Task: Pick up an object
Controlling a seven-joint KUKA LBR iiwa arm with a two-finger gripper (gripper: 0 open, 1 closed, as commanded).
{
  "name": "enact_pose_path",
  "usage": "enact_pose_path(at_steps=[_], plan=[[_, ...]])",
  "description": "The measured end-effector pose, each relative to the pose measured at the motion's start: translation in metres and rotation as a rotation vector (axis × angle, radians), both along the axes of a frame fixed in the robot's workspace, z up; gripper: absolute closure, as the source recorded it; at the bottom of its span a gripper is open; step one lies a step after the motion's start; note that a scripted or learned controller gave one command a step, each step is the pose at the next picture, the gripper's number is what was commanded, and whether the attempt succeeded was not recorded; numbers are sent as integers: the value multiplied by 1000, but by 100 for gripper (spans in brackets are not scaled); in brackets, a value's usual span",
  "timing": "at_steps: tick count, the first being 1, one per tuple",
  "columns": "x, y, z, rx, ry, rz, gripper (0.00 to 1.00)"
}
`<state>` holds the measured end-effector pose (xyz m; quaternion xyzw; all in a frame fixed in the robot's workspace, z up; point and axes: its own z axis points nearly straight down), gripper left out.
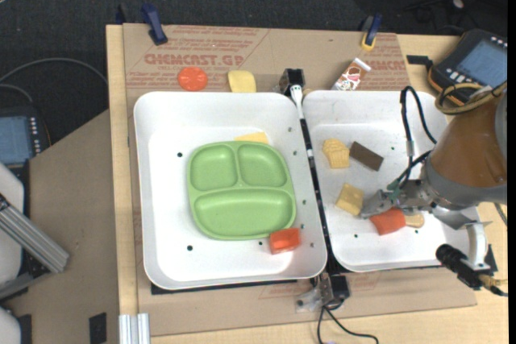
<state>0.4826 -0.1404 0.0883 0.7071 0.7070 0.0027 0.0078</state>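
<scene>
Right now we see the gripper (pixel 393 205) low in the right bin (pixel 367 258), with the red-orange block (pixel 389 222) lying just below and touching its tip, though whether it sits between them we cannot tell.

Grey arm with orange band reaching in from the right, wrist bent low — pincer (pixel 393 208) pointing leftward

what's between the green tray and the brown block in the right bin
In the camera view, the black divider where the two bins meet, then a yellow block, lie between the green tray and the brown block.
</scene>
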Motion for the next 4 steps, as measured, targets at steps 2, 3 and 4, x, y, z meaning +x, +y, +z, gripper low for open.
enact_pose_path(at_steps=[2,3,4], plan=[[1,22,11,1,-2,-1,100],[1,22,10,2,0,-1,0],[46,3,-1,4,8,1,0]])
